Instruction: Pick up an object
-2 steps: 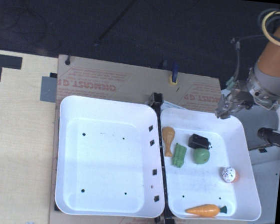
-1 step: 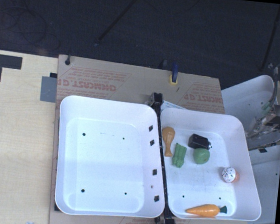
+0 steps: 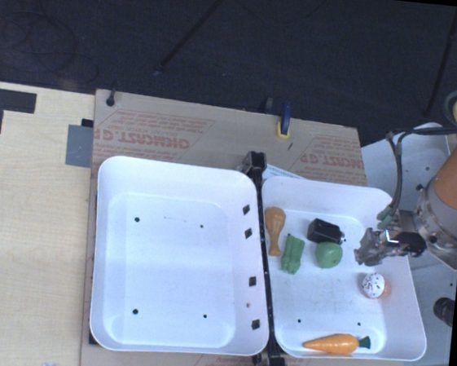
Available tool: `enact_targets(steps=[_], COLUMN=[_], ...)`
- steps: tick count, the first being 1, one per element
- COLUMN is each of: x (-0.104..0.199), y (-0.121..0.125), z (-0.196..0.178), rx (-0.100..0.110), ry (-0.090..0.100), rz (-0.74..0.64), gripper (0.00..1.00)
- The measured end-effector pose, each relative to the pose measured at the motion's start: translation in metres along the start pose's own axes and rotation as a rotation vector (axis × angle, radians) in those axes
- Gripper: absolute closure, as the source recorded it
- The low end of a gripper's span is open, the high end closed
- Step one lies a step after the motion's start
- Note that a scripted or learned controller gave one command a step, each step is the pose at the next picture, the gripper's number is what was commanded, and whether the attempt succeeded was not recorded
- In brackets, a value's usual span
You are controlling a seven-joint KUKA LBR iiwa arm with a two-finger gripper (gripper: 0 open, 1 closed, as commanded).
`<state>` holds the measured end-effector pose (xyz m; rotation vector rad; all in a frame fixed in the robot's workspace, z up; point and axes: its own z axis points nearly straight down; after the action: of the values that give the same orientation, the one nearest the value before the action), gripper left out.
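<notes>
The tool [image 3: 372, 250] hangs over the right bin [image 3: 407, 342], middle right of frame; whether it is wide or narrow cannot be told. Nearest candidate: the white ball [image 3: 373, 285], just below it; the green ball [image 3: 328, 254] lies left.

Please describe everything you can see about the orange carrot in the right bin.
The carrot is a small toy, smooth and glossy like plastic, bright orange with a short dark green stub at its thick end. It lies flat on the floor of the right bin, near the front edge. Its pointed tip faces the left bin, and the green end faces the bin's right wall. Nothing touches it except the floor; the white speckled ball and the claw are apart from it, farther back.
</notes>
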<state>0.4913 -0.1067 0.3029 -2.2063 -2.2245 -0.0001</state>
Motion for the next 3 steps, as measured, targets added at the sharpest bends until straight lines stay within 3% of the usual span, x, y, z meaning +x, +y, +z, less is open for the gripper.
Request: enact_targets(steps=[1, 2, 3], x=[-0.113, -0.031, -0.112], y=[-0.02, -0.018, -0.015], z=[0.065, 0.206, 0.048], rx=[0.004, 0.01, -0.019], ry=[-0.007, 0.003, -0.016], rz=[0.018, 0.004, 0.014], gripper=[1.0, 1.0, 1.0])
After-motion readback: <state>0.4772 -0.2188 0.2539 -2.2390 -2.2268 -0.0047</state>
